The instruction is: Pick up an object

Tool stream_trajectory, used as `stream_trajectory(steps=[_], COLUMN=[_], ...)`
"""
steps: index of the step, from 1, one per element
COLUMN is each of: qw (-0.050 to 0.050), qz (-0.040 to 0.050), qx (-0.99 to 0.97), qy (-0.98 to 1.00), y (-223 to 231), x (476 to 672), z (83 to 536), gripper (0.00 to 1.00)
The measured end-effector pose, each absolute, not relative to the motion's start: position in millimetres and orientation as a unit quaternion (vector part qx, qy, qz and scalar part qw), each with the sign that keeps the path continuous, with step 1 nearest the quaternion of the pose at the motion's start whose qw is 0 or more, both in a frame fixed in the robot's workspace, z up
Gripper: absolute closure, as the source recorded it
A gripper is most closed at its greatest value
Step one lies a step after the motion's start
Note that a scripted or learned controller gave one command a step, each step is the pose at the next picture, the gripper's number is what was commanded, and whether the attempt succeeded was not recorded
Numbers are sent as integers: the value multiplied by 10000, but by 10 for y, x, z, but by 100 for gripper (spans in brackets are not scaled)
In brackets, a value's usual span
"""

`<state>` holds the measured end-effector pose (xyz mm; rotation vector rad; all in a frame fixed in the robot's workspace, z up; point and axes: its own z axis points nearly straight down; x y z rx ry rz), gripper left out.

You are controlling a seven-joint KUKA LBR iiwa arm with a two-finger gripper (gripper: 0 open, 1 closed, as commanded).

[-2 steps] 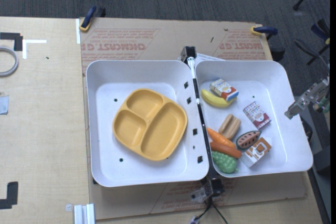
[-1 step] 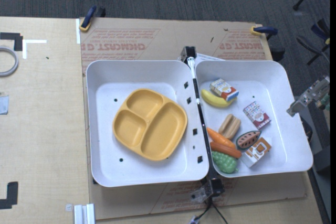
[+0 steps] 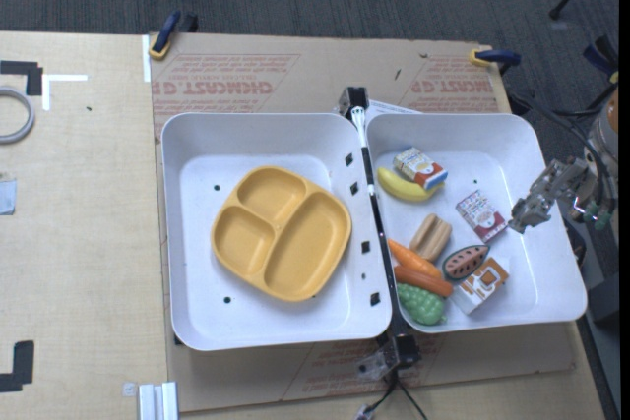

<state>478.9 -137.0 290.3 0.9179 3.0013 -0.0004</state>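
Your candidates for picking sit bunched in the right bin (image 3: 512, 138), toward its left wall. A small red and white carton (image 3: 483, 214) lies alone near the bin's middle, closest to the claw. Toward the far left corner, a banana (image 3: 402, 186) lies touching a small box (image 3: 419, 167). Along the left wall and near edge, a hot dog bun (image 3: 430, 235), a carrot (image 3: 417, 264), a green vegetable (image 3: 421, 304), a dark oval toy (image 3: 465, 261) and an orange and white carton (image 3: 481, 284) press against one another.

The claw (image 3: 530, 210) hangs over the right edge of that bin, beside the lone carton but apart from it, with nothing between its fingers. You cannot tell from here whether it is spread or pressed together.

The risks, as a judgement: the lone carton lies flat, so fingers may slide over it or push it along the bin floor. In the crowded cluster, a descent could wedge between two toys, lift none, or nudge neighbours aside.

The left bin (image 3: 187, 211) holds a yellow divided plate (image 3: 282, 232). Both bins rest on cardboard (image 3: 226, 79) atop the surface (image 3: 79, 241).
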Motion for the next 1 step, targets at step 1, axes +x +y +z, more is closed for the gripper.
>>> stream_trajectory(steps=[1], qw=[33], qz=[-4], qx=[1301], qy=[9915], y=[-1189], x=[4795], z=[3142], gripper=[100])
